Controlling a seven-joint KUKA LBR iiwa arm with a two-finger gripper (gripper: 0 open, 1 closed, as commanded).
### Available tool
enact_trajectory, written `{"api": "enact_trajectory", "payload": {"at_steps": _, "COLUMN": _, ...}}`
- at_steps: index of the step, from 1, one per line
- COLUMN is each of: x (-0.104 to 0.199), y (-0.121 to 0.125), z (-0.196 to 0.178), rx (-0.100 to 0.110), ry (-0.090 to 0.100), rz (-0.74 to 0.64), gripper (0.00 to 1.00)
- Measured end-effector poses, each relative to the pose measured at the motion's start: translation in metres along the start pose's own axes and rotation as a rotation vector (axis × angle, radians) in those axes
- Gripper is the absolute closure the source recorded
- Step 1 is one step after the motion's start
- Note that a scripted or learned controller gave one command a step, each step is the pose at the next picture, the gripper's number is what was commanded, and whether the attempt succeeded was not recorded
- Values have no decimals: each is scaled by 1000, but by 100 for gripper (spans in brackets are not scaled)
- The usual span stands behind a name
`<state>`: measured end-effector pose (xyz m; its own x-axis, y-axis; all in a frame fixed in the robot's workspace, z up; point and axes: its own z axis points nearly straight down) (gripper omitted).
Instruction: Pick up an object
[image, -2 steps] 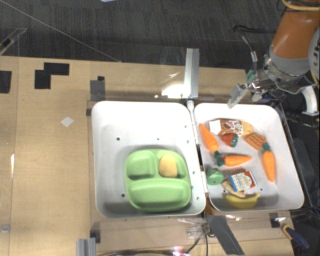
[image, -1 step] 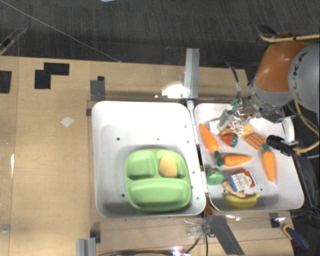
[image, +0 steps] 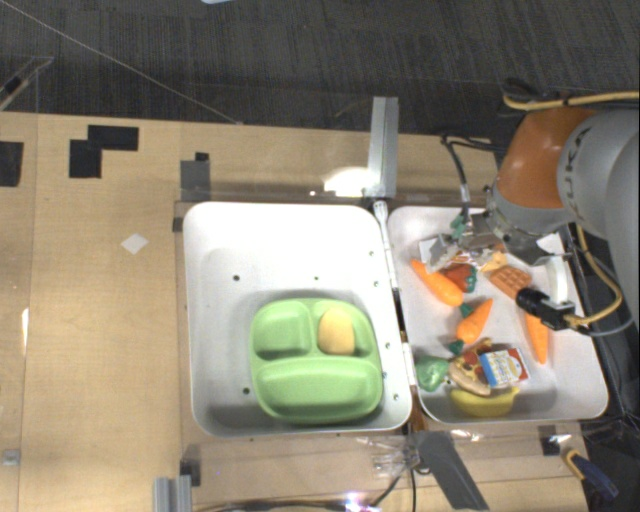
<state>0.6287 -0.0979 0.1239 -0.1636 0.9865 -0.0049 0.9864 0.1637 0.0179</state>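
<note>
We saw two white bins side by side on the bench. The left bin (image: 215, 300) held a green divided tray (image: 315, 362), and a yellow lemon-like fruit (image: 338, 330) sat in the tray's upper right compartment.

The right bin (image: 590, 385) was crowded with toy food. A carrot (image: 437, 283) lay near the bin's left wall, its long axis slanted from upper left to lower right. A second carrot (image: 475, 318) lay just below it, with its narrow tip toward the upper right. A third carrot (image: 538, 335) lay almost upright along the right side, tip downward. A waffle-like piece (image: 510, 279) lay between them, and a small printed pack (image: 500, 366) rested above a banana (image: 482, 402) at the near wall, beside a green piece (image: 432, 373).

The gripper (image: 470, 230) hung over the far end of the right bin, above a clutter of small items. We could not tell how its fingers stood, nor whether anything was between them.
</note>
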Motion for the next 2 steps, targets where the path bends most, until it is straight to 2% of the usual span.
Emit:
{"api": "enact_trajectory", "payload": {"at_steps": 1, "x": -6, "y": -10, "z": 16, "rx": -32, "ry": -18, "rz": -52, "gripper": 0}}
{"api": "enact_trajectory", "payload": {"at_steps": 2, "x": -5, "y": -62, "z": 31, "rx": -2, "ry": 1, "rz": 65, "gripper": 0}}
